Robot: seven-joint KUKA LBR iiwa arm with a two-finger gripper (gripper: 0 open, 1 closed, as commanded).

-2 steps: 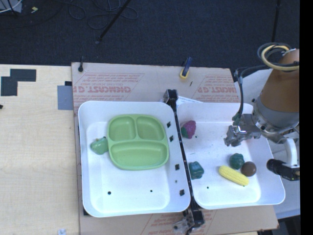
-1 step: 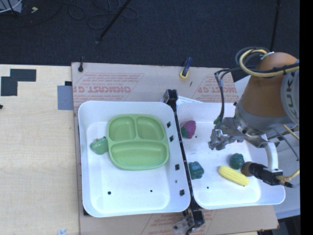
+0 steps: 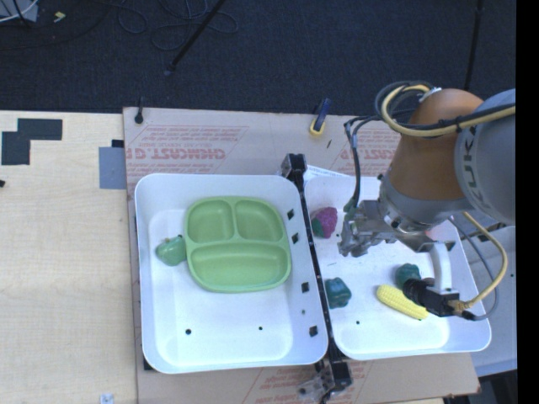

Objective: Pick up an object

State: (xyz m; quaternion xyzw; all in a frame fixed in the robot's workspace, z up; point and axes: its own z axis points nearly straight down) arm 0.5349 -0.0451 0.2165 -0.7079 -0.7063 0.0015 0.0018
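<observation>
Left white bin (image 3: 160,310): green sectioned plastic plate (image 3: 237,244), small green toy (image 3: 171,250) touching its left edge.
Right white bin (image 3: 438,335): yellow corn cob (image 3: 401,301), magenta toy (image 3: 324,220), two teal toys (image 3: 338,291).
Gripper (image 3: 358,241): hovers beside magenta toy; grip state cannot be told.

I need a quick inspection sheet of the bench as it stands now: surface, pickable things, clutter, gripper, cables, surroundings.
Surface: two white bins side by side, left bin and right bin, on a cardboard sheet.
Job's things: in the right bin, a magenta object near the divider, a dark teal object, a yellow corn and a small teal object. In the left bin, a green divided plate with a small green object touching its left edge.
Clutter: a blue and yellow clamp on the cardboard's far edge.
Gripper: gripper low over the right bin, between the magenta object and the corn; holding nothing seen.
Cables: yellow and black cables looped on the arm; more on the dark floor.
Surroundings: wooden bench, dark carpet behind.
</observation>
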